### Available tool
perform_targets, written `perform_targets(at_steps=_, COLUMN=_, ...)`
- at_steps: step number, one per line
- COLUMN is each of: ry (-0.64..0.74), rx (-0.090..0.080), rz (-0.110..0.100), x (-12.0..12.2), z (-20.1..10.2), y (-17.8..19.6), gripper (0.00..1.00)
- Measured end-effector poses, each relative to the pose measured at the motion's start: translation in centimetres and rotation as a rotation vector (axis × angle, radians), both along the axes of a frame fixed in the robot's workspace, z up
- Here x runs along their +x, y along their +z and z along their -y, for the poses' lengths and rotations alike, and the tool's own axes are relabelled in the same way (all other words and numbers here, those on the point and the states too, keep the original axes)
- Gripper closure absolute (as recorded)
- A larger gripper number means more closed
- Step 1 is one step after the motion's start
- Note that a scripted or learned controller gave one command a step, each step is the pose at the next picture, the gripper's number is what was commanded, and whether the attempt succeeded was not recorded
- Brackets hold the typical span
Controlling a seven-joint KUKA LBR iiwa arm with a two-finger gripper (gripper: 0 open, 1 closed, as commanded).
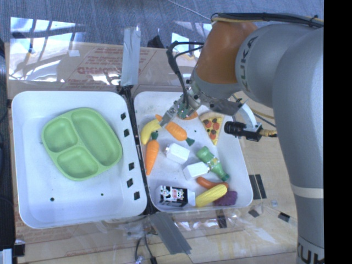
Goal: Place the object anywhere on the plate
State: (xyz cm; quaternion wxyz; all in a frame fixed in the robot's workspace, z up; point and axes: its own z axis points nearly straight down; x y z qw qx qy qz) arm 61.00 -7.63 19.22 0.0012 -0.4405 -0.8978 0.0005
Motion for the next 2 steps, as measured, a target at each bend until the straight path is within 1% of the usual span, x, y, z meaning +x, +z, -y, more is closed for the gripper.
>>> perform_targets(at_steps=1, ry=-0.106, rx=0.001, rz=0.003, x=0.96, z=-8.67, y=-0.02, gripper=1.0)
perform_targets(at_steps=2, ry=-0.109, rx=-0.001, rz=0.003, x=0.96, z=-8.46, y=-0.02, gripper=0.0)
